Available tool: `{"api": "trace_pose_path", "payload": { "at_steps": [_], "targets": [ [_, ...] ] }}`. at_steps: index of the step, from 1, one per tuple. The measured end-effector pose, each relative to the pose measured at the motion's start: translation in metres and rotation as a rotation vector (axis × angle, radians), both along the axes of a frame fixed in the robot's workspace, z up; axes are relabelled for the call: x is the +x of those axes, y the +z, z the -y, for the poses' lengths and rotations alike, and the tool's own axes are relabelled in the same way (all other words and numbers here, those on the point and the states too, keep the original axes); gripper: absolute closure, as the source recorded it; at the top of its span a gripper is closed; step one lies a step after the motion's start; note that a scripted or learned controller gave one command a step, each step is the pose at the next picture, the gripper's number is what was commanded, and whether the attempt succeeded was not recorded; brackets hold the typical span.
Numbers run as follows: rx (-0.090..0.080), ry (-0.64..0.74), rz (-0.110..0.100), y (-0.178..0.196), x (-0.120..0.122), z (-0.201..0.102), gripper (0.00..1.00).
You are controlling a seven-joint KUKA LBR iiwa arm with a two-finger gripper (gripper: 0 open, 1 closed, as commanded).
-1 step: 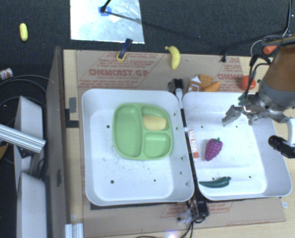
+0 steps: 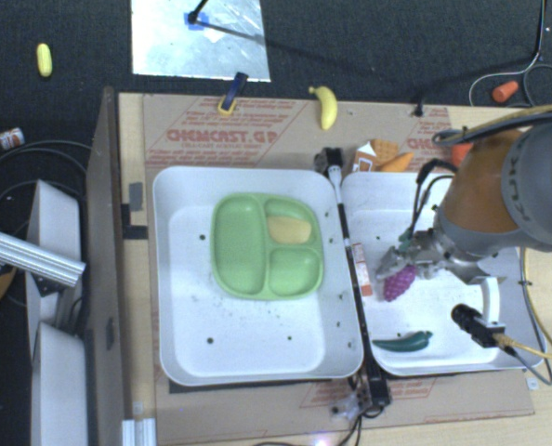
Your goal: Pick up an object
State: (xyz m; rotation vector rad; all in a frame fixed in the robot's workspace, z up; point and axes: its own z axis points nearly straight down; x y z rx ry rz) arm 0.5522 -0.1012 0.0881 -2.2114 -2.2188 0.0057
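Note:
In the right bin lies a purple bunch of grapes, with my gripper right over its top end. The grapes seem to touch the fingertips, though the wrist hides how the fingers stand. A dark green pepper rests near the same bin's front edge. The left bin bears a green divided plate with a yellow item in its upper right compartment.
A yellow banana lies on the cardboard behind the bins. Orange pieces sit at the right bin's back rim. A black-tipped tool hangs off the arm over the right bin's front right. Cables run along the bench's right side.

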Motion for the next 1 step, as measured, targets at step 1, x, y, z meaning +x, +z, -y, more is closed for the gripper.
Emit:
{"api": "trace_pose_path", "payload": {
  "at_steps": [1],
  "targets": [
    [-0.004,-0.002,0.011,0.0164,0.0037,0.0027,1.0]
  ]
}}
